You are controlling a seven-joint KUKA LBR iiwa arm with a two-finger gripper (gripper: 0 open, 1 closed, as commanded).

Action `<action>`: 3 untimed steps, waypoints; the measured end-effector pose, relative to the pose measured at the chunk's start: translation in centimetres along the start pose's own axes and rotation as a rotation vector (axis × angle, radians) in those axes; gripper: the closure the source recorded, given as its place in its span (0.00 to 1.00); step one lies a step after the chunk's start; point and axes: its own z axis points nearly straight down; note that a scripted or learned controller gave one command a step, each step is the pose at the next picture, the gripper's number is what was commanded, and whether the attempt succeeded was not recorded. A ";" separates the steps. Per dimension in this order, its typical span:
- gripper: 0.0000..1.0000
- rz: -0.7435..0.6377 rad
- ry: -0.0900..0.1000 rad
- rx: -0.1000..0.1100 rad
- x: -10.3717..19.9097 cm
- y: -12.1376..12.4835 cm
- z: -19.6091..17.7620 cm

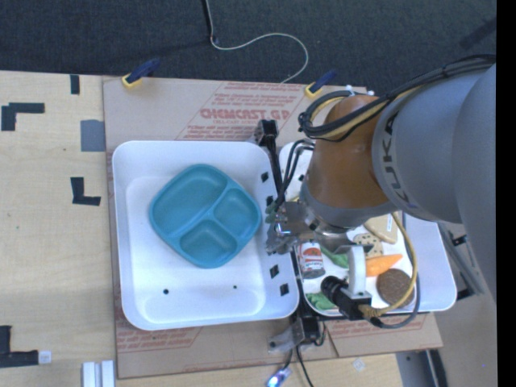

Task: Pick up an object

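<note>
the left shallow white bin point(129, 216) holds a teal plastic divided plate point(205, 214); at 3 o'clock, gripper point(322, 252) state unclear over crowded right bin point(442, 297).

**Our tally across the two bins**

We count two white bins: the left bin point(129, 240) and the right bin point(439, 285). We find one blue divided plate point(205, 214), one small can point(311, 258), one carrot point(383, 263), one brown round piece point(394, 284), and perhaps one green item point(321, 301), mostly hidden by the arm.
</note>
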 end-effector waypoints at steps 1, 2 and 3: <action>1.00 0.002 0.002 -0.021 0.5 0.2 -13.2; 1.00 0.002 -0.001 -0.007 2.3 0.0 -13.5; 1.00 0.004 0.001 -0.024 0.7 0.7 -27.1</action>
